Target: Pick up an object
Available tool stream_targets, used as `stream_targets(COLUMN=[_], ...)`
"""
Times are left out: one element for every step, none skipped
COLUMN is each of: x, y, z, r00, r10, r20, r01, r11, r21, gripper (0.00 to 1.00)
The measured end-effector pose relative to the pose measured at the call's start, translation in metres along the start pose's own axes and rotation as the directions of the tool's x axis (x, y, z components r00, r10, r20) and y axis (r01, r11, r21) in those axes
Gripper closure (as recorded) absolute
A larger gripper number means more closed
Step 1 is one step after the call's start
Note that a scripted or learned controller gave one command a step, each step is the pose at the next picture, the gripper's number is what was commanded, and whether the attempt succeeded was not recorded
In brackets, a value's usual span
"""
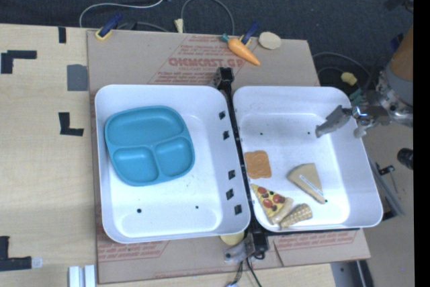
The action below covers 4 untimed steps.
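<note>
The right bin (289, 101) holds a brown toast square (257, 164), a tan wedge (307, 181), a pizza slice (270, 200) and a ridged tan cone (297, 215), all in its front half. My gripper (344, 126) hangs over the bin's right rim, near the back right corner. It is open, with nothing between its fingers. One grey finger (331, 122) points left and down into the bin. The tan wedge lies well below and left of the gripper, apart from it.
The left bin (208, 212) holds a blue divided plate (149, 144). A black divider (232, 144) with clips runs between the bins. Behind them on the cardboard lie a toy carrot (243, 50) and a beige round piece (269, 41). Cables cross the dark floor at the back.
</note>
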State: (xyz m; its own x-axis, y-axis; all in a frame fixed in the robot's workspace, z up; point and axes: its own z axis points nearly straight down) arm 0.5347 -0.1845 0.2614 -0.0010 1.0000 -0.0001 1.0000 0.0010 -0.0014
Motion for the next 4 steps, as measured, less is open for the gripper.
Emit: stream_targets(x=[0.050,-0.001,-0.038,0.074], y=[0.004,-0.021,0.090,0.068], z=[0.127,0.178,0.074,0.181], r00=[1.000,1.000,1.000,1.000], r10=[-0.003,0.004,-0.003,-0.007], r20=[-0.005,0.003,0.008,0.002], r01=[0.003,-0.004,0.003,0.007], r11=[1.000,1.000,1.000,1.000], r21=[0.013,-0.005,-0.019,0.000], gripper=[0.00,0.00,0.00,0.00])
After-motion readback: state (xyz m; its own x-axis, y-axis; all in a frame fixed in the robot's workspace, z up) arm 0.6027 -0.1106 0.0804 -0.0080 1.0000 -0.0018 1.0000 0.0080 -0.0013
